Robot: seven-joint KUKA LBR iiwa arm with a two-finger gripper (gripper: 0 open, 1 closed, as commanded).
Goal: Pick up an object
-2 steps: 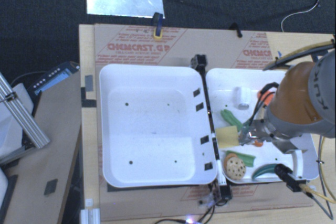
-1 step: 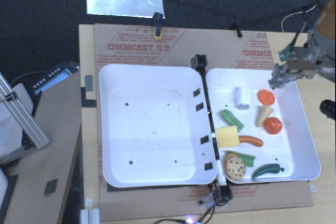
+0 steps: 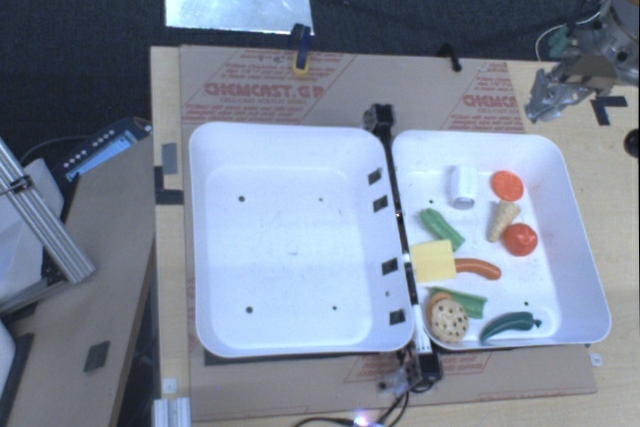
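The gripper [image 3: 548,102] hangs at the far right of the scene, beyond the far rim of the right bin [image 3: 575,205] and over the brown board beneath the bins, with nothing between its tips; how wide it stands I cannot tell, because the tips blur into one pale cluster from this angle. It sits well apart from every object, which reads as a parked or approach pose that leaves the camera a clear look at the contents before a target is chosen. Everything that could be picked lies in the right bin. At the far end are a white cylinder [image 3: 462,186] and an orange-red round piece [image 3: 507,185]; nearer come a pale cone-shaped piece [image 3: 501,219] touching or just beside a red tomato-like piece [image 3: 519,239], and a green bean-like piece [image 3: 441,228] above a yellow square [image 3: 434,261]. A sausage [image 3: 476,267] lies just right of the square, and at the near edge sit a cookie [image 3: 447,319], a second green piece [image 3: 462,300] and a dark green pepper [image 3: 508,324]. The left bin [image 3: 215,215] serves, I judge, as the drop side. The white cylinder and the orange-red piece stand apart from their neighbours and closest to the arm, so they look the easiest first grasps; the crowded near-left corner risks a pinch on two things at once.
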